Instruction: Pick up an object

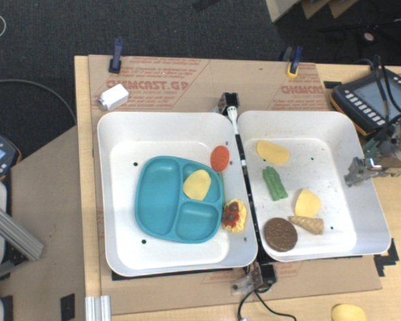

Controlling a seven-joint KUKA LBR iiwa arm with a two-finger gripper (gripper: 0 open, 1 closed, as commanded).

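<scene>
- The tool (358, 172) hangs at the right bin's (341, 122) far right rim; whether it is wide or narrow cannot be told.
- A green piece (275, 183), brown disc (281, 234) and yellow pieces lie in that bin.
- A blue tray (162, 199) sits in the left bin (113, 179).

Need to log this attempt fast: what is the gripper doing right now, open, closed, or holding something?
Gripper: at the right bin's right rim, holding nothing; open or closed cannot be told.
</scene>
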